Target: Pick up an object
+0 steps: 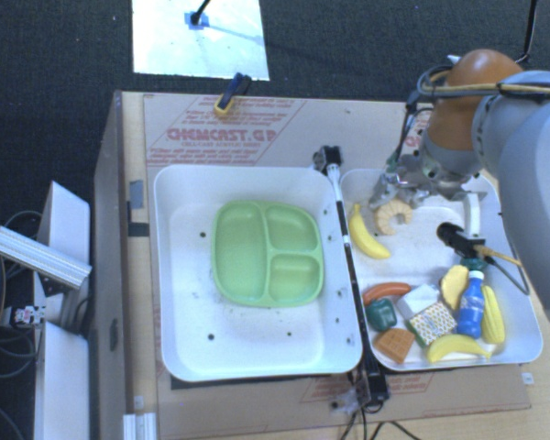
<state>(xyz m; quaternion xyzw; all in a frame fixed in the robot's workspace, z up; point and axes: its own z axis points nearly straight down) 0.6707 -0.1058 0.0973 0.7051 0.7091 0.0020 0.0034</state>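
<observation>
My gripper [396, 193] hangs low over the back left corner of the right bin [522, 342], under the grey arm and its orange band. Just below it lies a tan curled pastry-like toy [393, 215], very close to the gripper or touching it; I cannot tell which. A yellow banana [367, 235] lies to the left of that toy, along the bin's left wall. Nothing is visibly lifted off the bin floor.
The left bin [179, 337] holds a green divided plate [266, 253]. At the front of the right bin lie a red sausage [385, 291], a green pepper [380, 314], a waffle [396, 345], a checkered block [431, 323], a blue bottle [470, 306] and more yellow fruit [454, 347].
</observation>
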